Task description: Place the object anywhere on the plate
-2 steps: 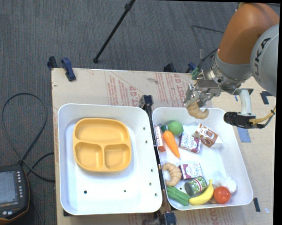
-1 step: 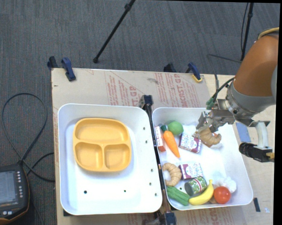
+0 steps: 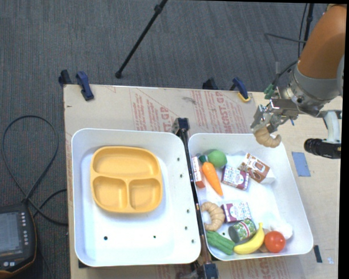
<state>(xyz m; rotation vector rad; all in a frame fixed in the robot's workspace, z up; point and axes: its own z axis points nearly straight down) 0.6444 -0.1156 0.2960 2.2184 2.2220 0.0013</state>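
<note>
A dark grey carpet (image 3: 166,44), finely ribbed, is seen around the scene, with a thin black tripod leg (image 3: 141,40) slanting across it at twelve o'clock and a looped black cable (image 3: 25,159) at nine o'clock. A flat cardboard-covered desk (image 3: 141,109), printed with red lettering, is held by blue clamps (image 3: 84,84) along its far edge.

Two shallow white plastic bins with rounded corners are set side by side on it. In the left bin (image 3: 130,249) a glossy orange-yellow plate (image 3: 127,179) with three compartments is placed toward its eleven o'clock corner.

The right bin (image 3: 300,209) is crowded with toy food: an orange carrot (image 3: 212,178) and a green lime (image 3: 217,158) at its ten o'clock side, small printed cartons (image 3: 256,167) near the centre, a tan croissant (image 3: 213,215), a green cucumber (image 3: 220,242), a can (image 3: 242,230), a curved yellow banana (image 3: 249,244) and a red tomato (image 3: 274,241) along the six o'clock edge.

At two o'clock the grey arm (image 3: 320,49), smooth with an orange band, is seen reaching in. The jaws (image 3: 270,129) are clenched on a tan, curved pastry-shaped object (image 3: 268,137), which is held above the bin's one o'clock rim, well apart from the plate.
</note>
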